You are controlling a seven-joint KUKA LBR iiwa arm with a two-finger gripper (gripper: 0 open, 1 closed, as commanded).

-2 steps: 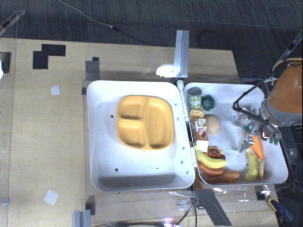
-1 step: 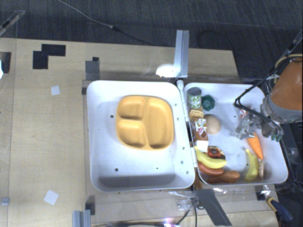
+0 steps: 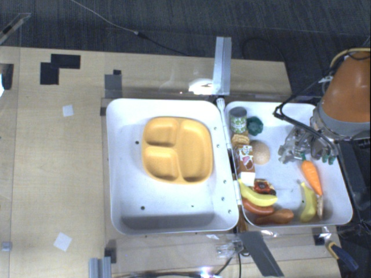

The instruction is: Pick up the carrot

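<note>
The orange carrot (image 3: 312, 176) lies in the right bin (image 3: 290, 178), near its right wall, with its thick end pointing to the back. My gripper (image 3: 307, 149) hangs just behind the carrot's thick end, under the arm's orange band (image 3: 348, 94). Nothing shows the carrot lifted; it rests on the bin floor.
The right bin also holds a can (image 3: 238, 120), a dark green item (image 3: 254, 125), a brown round roll (image 3: 261, 153), a banana (image 3: 258, 196), a sausage (image 3: 273, 216) and a yellow piece (image 3: 307, 204) next to the carrot's tip. A yellow divided tray (image 3: 177, 149) sits in the left bin (image 3: 122, 207).
</note>
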